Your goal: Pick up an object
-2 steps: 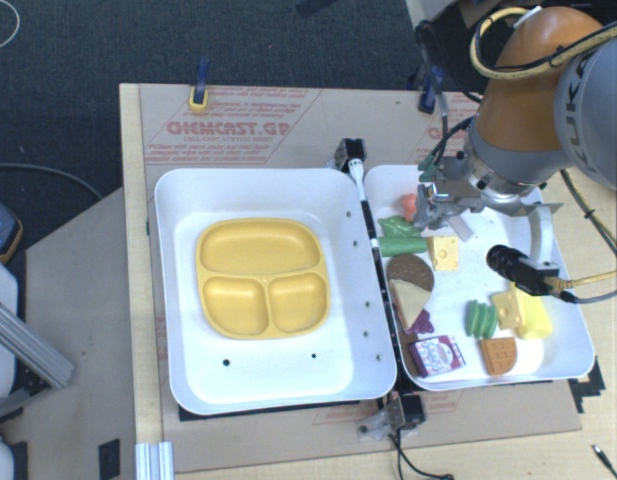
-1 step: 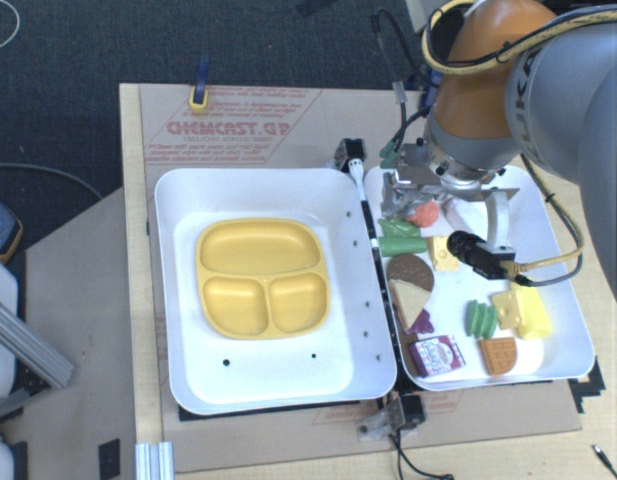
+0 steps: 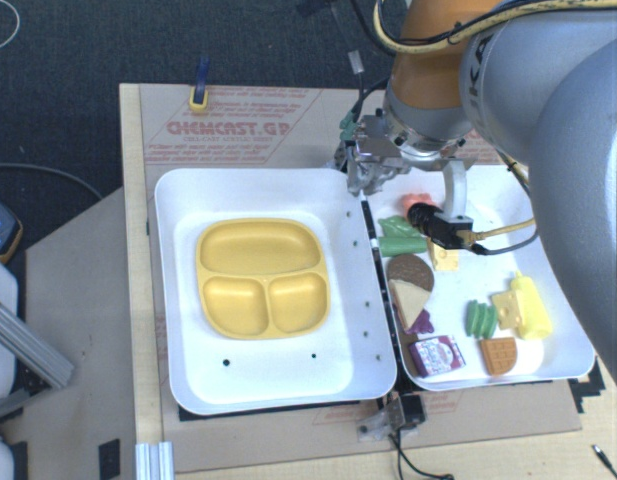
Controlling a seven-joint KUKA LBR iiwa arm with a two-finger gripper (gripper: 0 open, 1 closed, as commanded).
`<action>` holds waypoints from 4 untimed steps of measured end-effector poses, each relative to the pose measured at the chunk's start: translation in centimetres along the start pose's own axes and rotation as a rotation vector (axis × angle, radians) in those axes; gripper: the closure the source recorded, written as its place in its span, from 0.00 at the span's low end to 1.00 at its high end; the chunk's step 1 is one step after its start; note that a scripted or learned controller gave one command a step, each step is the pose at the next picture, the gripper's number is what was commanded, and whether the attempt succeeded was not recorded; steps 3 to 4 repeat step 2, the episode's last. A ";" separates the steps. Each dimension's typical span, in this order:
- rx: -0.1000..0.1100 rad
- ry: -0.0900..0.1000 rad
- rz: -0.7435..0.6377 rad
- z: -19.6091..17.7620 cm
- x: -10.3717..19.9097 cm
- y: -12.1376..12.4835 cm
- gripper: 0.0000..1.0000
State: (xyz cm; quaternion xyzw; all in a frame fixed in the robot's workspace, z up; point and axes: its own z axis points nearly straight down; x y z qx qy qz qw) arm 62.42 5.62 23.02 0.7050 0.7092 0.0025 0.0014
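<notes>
Nearest to the camera, at the front of the right bin (image 3: 548, 363), lie a small purple packet (image 3: 435, 353) and an orange cracker-like piece (image 3: 499, 354). A little further back are a green piece (image 3: 479, 318), a yellow toy (image 3: 521, 306) and a brown and cream wedge (image 3: 412, 280). Behind them, near the wall between the two bins, a green block (image 3: 400, 236) lies with its long axis across the bin, and a small red-orange object (image 3: 420, 203) is just behind it, partly covered by a black part of the arm.

The left bin (image 3: 178, 268) holds a yellow divided tray (image 3: 260, 276), well apart from the other things.

At the far end, the pincer (image 3: 366, 173) hangs over the back corner of the right bin, close to the dividing wall. Its fingers are too small and dark here, so I cannot tell if they are wide or narrow, and nothing is visible between them.

In my judgement the task is not yet done, because every object rests in a bin. The green block is the closest candidate: it lies just in front of the pincer, toward the camera and a little to the right. The pincer probably must come forward and go down, closing across the short side of the block. The near wall may disturb the fingers.
</notes>
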 end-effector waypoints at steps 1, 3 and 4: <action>0.010 -0.002 0.005 1.2 -0.2 -0.7 1.00; 0.009 -0.002 0.008 0.3 -2.0 -1.2 1.00; 0.009 -0.002 0.008 0.3 -2.0 -1.2 1.00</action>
